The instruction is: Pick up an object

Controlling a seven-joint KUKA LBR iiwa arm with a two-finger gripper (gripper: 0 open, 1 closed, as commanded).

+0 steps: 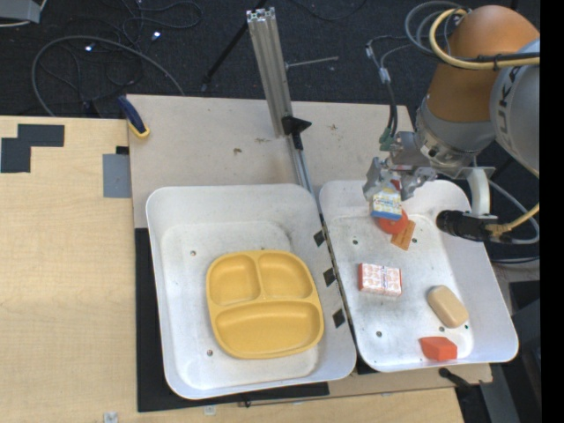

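We look down on the bench as the arm (480,69), reaching in from the right, holds its gripper (388,190) over the far end of the right bin (493,346). A small blue-and-white box (386,206) sits right at the fingertips, and from this angle it appears to be pinched between them, though we cannot tell whether it has left the bin floor. An orange piece (399,230) lies just beside and below the box, touching it or nearly so.

Further along the same bin we see a pink-and-white packet (379,279) near the middle, a tan block (448,307) toward the near right, and a red-orange lump (439,349) at the near edge, all well apart from the gripper. The left bin (176,210) carries a yellow divided plate (263,304), lying flat and untouched.

We judge the pick to be at its grasp stage: the fingers look closed around the box, and the lift is the step that remains to be proven. The next move calls for a straight rise, slow enough that the box does not slip from a shallow hold at the fingertips. We also note the orange piece crowding the box; it may be dragged or nudged as the box comes away, and the bin's far rim is close behind the gripper
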